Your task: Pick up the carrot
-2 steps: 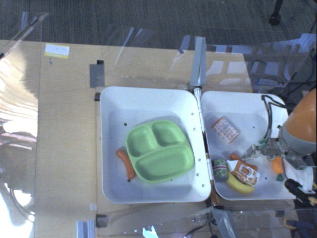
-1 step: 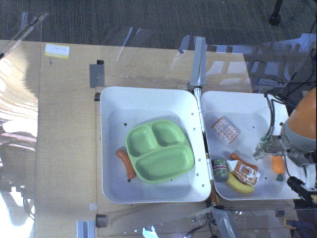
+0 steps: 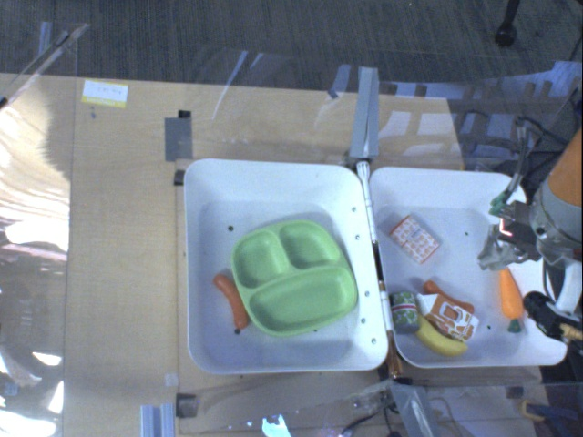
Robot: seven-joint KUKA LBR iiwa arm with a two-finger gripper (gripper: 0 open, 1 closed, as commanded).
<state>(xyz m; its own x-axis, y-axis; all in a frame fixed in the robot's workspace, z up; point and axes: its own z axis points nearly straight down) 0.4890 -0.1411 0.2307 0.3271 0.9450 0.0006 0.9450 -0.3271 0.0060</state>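
Carrot (image 3: 510, 299): lying in the right bin, near its right wall, orange body running up and down the view with the green tip pointing toward the near edge; nothing is lying on it.
End effector (image 3: 499, 247): hanging over the right bin just above and left of the carrot's upper end; I cannot tell how its jaws are standing, and nothing is showing between them.
Arm (image 3: 560, 198): coming in across the right bin's right rim, its orange band sitting against the view's right side.
Right bin (image 3: 428, 182): sitting on the worktop (image 3: 109, 244), its left rim touching the left bin's right rim.
Room around the carrot: bare white floor is lying to its left, between it and the packet; the bin's right wall is running close on its other side.
Checked card (image 3: 415, 239): lying flat and tilted in the middle of the right bin, well apart from the carrot.
Orange-and-white packet (image 3: 449, 312): lying near the right bin's near rim, touching the banana (image 3: 441, 339) below it.
Small can (image 3: 404, 309): lying in the right bin's near-left corner, just beside the banana.
Left bin (image 3: 209, 271): holding a green divided plate (image 3: 293, 277) in its middle.
Sausage (image 3: 231, 300): lying against the plate's left edge, near the left bin's near-left part.
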